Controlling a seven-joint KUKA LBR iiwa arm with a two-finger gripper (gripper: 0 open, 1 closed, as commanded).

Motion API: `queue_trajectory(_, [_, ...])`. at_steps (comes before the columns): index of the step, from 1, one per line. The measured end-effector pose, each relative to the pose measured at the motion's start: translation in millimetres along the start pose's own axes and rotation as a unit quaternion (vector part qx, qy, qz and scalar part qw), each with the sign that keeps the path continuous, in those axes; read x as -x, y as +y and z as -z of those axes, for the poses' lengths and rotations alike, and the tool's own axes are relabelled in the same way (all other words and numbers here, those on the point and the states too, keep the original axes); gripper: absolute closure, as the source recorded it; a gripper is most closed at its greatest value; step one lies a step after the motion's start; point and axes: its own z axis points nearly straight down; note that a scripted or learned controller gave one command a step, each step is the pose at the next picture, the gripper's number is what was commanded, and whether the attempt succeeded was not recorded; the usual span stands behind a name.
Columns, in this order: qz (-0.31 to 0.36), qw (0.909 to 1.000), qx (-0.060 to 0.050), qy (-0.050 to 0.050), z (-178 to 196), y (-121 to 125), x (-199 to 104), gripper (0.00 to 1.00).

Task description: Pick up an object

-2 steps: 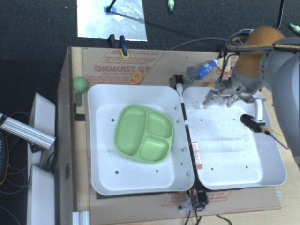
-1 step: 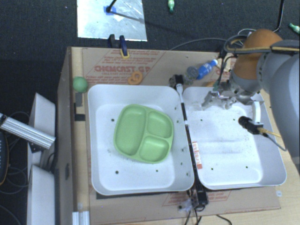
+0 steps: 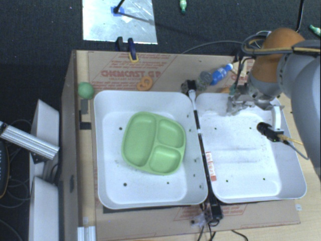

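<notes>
A light green divided plate lies flat in the middle of the left bin. My gripper hangs low over the far edge of the right bin, near that bin's back left corner and well to the right of the plate. Nothing shows between the gripper and the bin floor. The grey arm with its orange band comes in from the right above the bin's back corner.
A blue and clear bottle lies on the bench just behind the right bin, close to the gripper. A green ball, an orange ring-shaped piece and a blue clamp sit behind the left bin.
</notes>
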Motion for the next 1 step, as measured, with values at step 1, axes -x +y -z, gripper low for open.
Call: queue_trajectory(1, [0.000,1.0000,0.000,0.000,-0.1,-0.1,0.0,0.00])
